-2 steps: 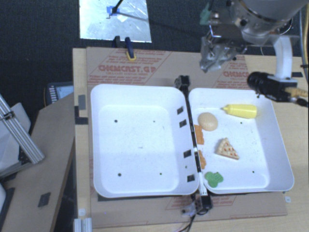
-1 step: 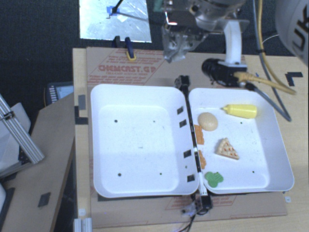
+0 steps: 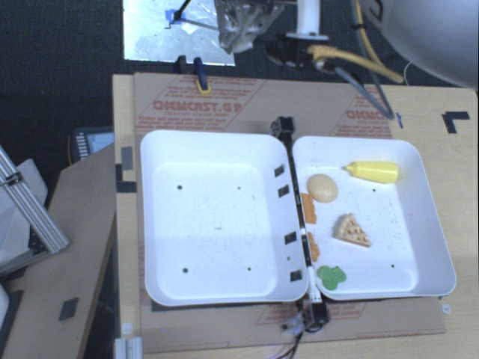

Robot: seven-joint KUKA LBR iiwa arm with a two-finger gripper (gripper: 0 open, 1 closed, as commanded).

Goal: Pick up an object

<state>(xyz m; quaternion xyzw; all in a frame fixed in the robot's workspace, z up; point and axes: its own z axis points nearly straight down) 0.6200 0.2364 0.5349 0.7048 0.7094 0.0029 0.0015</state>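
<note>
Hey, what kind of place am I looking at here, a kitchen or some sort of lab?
Most likely a robot lab test bench, not a kitchen. Two shallow white bins sit on a board, the right one holding toy food such as a yellow bottle and a pizza slice, with the gripper above.

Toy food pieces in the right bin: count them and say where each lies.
6. Yellow bottle by the far wall, egg beside it, pie slice mid-bin, two orange pieces along the left wall, green piece in the near corner. The divider may hide more.

The left bin (image 3: 209, 223) offers open floor, while toys (image 3: 352, 230) crowd the right bin (image 3: 404, 230).
</note>
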